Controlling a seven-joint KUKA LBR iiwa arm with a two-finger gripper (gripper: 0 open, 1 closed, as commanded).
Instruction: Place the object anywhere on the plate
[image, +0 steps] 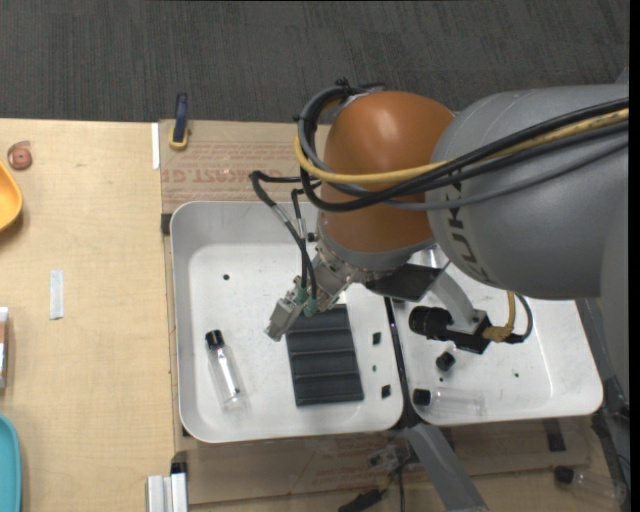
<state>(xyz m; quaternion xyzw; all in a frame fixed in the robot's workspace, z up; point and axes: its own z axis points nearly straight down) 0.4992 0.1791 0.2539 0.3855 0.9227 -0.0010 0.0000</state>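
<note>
The black ribbed plate (324, 355) lies low in the left bin (190, 300); a clear vial (223, 368) lies to its left, well apart. My jaws (285, 318) hang at the plate's upper-left corner; I cannot tell their state. I judge I'm mid-approach; next I must line up over the plate. Faint red print on the worktop (90, 300) is unreadable.

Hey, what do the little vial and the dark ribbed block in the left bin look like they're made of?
Vial: clear glass or plastic, see-through with a black cap. Ribbed block: probably matte black rubber or plastic, with no shine and molded ridges.
</note>
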